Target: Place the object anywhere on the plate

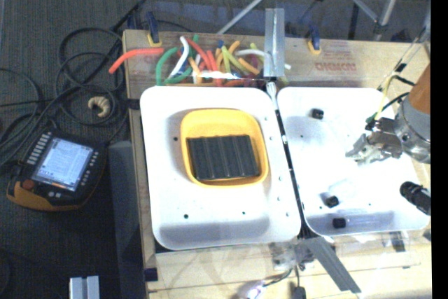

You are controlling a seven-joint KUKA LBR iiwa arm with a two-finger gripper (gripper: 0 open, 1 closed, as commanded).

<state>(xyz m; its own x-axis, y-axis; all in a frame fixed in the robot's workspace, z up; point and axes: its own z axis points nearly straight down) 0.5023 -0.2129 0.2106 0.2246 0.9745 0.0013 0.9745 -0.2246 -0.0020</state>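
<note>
I cannot tell how my two-finger gripper [364,148] stands; it blurs over the right white bin [301,171]. The square yellow plate [187,124] fills the left white bin [157,178].

We see a yellow plate [222,156] lying flat in the left bin, with a dark ribbed pad on its middle. In the right bin we see three small black objects: one near the top [317,113] and two near the bottom [330,201] [339,223].
</note>
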